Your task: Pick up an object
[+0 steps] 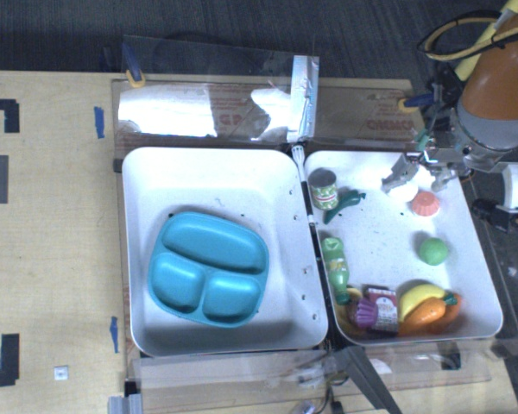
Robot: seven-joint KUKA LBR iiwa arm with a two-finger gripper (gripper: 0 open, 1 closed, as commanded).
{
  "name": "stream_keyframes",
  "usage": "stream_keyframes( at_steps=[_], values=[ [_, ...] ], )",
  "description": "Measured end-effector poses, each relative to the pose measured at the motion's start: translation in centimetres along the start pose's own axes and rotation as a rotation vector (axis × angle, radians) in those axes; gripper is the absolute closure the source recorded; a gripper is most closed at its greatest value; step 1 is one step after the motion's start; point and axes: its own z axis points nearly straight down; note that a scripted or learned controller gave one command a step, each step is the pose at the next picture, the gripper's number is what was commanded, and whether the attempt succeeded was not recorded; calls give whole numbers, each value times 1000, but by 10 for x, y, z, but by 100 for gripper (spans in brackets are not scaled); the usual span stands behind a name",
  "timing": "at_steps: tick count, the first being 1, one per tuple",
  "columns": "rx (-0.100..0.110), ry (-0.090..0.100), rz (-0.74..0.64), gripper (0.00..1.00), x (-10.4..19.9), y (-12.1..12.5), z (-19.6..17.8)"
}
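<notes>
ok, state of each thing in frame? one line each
gripper: open, holding nothing, over the right bin's far end
blue tray: flat in the left bin, compartments bare
can: upright, right bin, by the divider
pink cupcake: loose, just below the gripper
green ball: loose, standing apart
green bottle: lying along the divider
banana, carrot, purple packet: piled at the near edge

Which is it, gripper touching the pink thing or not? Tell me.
Apart. The camera view shows white bin floor between the gripper and the pink thing, which lies just below it.
</notes>
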Motion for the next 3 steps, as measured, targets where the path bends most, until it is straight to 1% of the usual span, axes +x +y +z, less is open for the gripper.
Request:
stream_keyframes(
  at_steps=[1,2,3],
  values=[
    [4,13,-146,0,-68,-55,104],
    [-8,-4,-308,0,-76,11,51],
    [-2,2,-304,0,-74,14,82]
  ],
)
